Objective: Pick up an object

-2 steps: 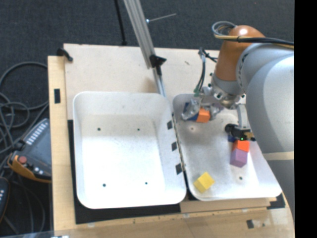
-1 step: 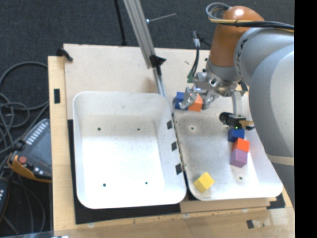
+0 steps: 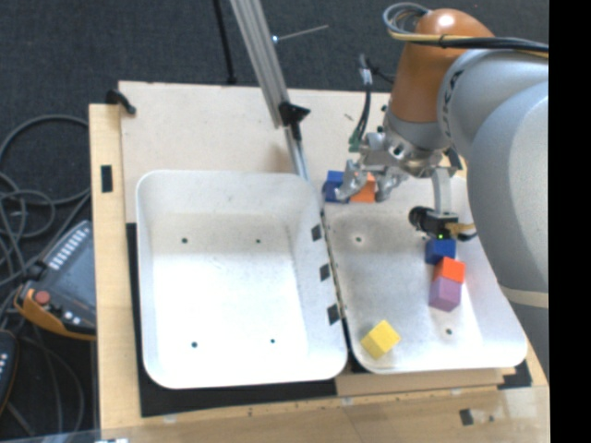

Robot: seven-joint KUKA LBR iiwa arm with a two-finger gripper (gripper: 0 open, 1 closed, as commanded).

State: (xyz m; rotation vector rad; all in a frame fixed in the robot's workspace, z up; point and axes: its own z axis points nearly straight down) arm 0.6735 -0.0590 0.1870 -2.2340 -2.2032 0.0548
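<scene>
**A:** What is found nearest the camera?

**B:** A yellow cube is seen lying close to the near rim of the right bin, just beside the wall shared with the left bin. Open floor is left around it on the far side, so it could probably be approached from above.

**A:** And further back?

**B:** A purple block and an orange-red block are stacked tight against each other, with a blue block touching behind them. Little room for fingers is left between them, which is judged to make a clean grasp awkward.

**A:** Where is the pincer placed?

**B:** The pincer is lowered at the far left corner of the right bin. A small orange block is seen between its fingers, so it is judged to be clamped on that block. A second blue block is pressed just beside it, against the corner.

**A:** Is that corner crowded?

**B:** Yes. Two bin walls are met there, and a slanted metal pole is mounted on the desk just behind. The freest way out is judged to be straight up.
</scene>
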